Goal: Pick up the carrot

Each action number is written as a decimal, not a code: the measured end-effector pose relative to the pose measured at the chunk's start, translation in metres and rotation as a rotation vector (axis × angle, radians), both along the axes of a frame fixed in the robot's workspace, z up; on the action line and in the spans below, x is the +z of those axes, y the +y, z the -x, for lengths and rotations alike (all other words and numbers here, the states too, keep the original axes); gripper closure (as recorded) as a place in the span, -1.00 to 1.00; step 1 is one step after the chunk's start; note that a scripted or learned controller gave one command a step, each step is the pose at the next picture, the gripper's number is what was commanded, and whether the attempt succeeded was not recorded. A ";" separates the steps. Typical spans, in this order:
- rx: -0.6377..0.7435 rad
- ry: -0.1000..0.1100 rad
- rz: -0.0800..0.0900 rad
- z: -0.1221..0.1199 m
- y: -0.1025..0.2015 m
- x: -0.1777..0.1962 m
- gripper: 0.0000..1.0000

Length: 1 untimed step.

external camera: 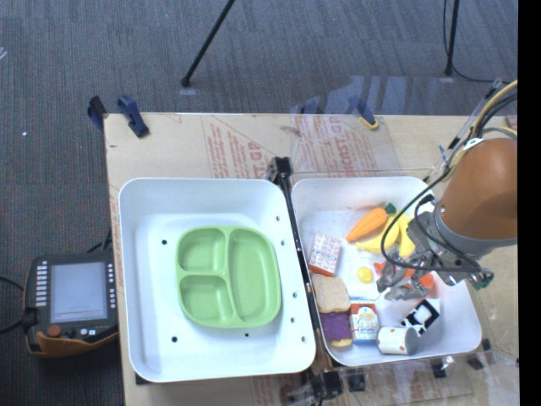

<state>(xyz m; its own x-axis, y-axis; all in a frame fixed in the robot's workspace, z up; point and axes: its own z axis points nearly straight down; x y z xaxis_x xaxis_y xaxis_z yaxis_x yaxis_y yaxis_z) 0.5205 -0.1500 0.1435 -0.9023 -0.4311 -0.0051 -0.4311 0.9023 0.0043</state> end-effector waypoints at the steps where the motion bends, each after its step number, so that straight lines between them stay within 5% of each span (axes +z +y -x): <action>1: 0.004 -0.002 -0.002 -0.002 0.002 0.009 1.00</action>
<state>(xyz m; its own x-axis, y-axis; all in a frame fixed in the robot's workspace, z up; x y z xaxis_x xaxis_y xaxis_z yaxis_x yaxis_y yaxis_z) 0.5224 -0.1477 0.1526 -0.9004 -0.4350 -0.0080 -0.4351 0.9004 0.0049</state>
